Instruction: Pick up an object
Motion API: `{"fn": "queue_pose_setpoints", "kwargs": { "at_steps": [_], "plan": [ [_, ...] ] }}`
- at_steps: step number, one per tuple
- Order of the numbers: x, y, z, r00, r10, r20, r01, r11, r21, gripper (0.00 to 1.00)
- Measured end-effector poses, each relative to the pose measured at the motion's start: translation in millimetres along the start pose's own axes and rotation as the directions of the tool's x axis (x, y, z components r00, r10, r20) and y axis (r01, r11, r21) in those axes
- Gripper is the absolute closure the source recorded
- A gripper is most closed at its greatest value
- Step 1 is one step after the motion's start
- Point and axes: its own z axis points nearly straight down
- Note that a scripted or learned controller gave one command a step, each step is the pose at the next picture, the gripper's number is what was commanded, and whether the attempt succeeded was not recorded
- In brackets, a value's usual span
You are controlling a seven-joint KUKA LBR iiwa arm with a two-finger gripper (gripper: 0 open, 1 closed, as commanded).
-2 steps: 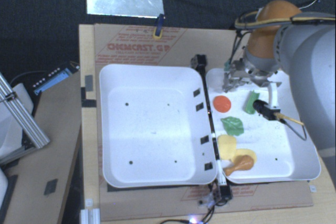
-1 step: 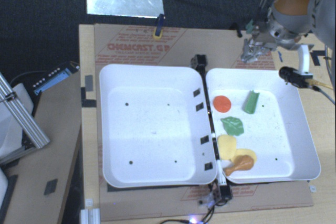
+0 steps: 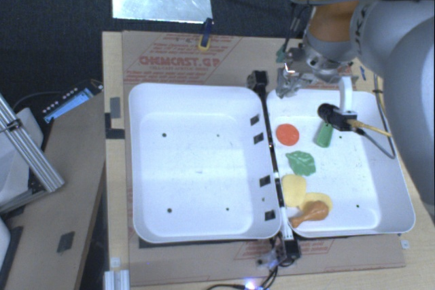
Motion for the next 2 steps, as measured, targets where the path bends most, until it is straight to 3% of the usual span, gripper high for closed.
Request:
{"fn": "queue_pose_setpoints", "kwargs": {
  "at_steps": [1,2],
  "plan": [
    [94,2,-88,1.000,-0.005,-0.001,0.005,1.000,-0.012,1.00],
    [164,1,-97,1.000,-0.002,-0.002,0.002,1.000,-0.005,1.00]
  ]
}}
